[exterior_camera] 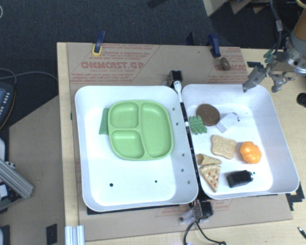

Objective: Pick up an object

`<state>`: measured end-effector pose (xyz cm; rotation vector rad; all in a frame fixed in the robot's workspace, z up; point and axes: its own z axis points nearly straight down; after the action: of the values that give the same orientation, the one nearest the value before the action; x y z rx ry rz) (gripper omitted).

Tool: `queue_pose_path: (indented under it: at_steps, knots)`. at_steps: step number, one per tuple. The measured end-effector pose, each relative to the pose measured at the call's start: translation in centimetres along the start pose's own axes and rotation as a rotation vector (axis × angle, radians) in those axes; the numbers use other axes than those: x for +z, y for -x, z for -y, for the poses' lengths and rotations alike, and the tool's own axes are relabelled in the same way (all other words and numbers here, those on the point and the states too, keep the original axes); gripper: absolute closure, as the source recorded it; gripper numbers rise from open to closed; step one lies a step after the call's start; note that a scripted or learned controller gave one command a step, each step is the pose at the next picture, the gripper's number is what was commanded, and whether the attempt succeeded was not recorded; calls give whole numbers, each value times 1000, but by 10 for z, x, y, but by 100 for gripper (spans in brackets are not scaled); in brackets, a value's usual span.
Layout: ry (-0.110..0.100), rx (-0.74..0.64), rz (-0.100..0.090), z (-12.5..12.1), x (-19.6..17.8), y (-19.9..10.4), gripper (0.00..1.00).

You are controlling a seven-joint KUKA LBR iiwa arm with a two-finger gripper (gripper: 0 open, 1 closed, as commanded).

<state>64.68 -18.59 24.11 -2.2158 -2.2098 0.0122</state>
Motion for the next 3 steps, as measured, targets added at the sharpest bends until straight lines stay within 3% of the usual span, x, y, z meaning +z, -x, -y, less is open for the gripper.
queue_pose_path:
  at_steps: [1,3]
  knots:
    - [14,-3,3,-2,-9,0,0]
    - [10,-3,2,0,77,2,0]
